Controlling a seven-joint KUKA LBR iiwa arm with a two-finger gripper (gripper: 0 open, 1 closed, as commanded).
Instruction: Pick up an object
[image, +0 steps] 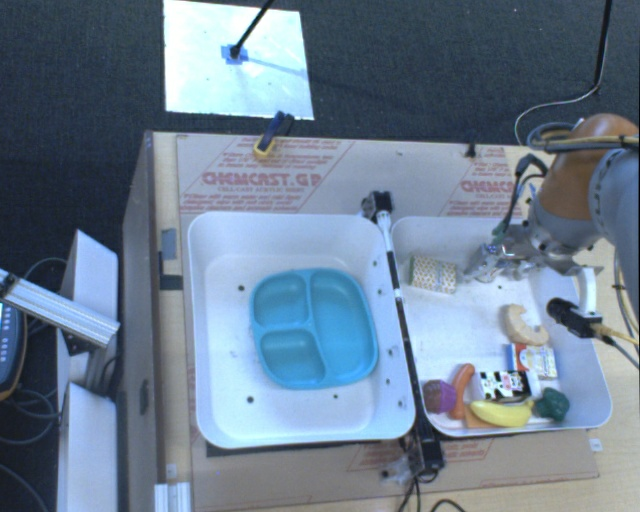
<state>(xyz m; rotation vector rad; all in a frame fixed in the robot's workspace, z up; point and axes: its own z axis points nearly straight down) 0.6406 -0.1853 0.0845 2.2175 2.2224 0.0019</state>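
Note:
My gripper (489, 264) hangs low over the back of the right bin (600, 395), reaching in from the right under the grey arm with the orange band (590, 140). A small patterned box (433, 272) lies just left of the gripper, a short gap apart. Nothing can be seen held in the gripper. Nearer the front lie a tan ring-shaped piece (523, 323), a small carton (531, 358), a black-and-white item (497, 383), a banana (500, 411), a green broccoli (551, 404), an orange piece (462, 386) and a purple bunch (438, 395).
The left bin (215, 300) holds a blue divided plate (312, 327). A raised divider (398, 300) runs between the two bins. Cables (550, 110) loop behind the arm at the back right. A yellow-tipped tool (270, 135) lies on the bench's far edge.

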